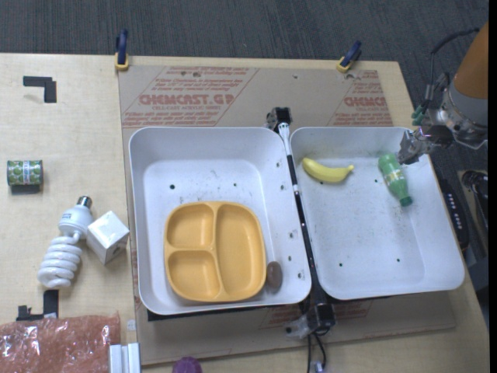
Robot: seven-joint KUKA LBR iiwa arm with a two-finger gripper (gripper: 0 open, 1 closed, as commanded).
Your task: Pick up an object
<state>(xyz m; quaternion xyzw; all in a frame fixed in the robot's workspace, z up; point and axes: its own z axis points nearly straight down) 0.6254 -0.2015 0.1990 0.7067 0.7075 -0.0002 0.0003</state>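
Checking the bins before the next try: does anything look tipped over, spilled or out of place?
The green bottle lies on its side in the right bin, near the pincer. A small brown object sits wedged against the yellow divided plate in the left bin. Nothing looks spilled.
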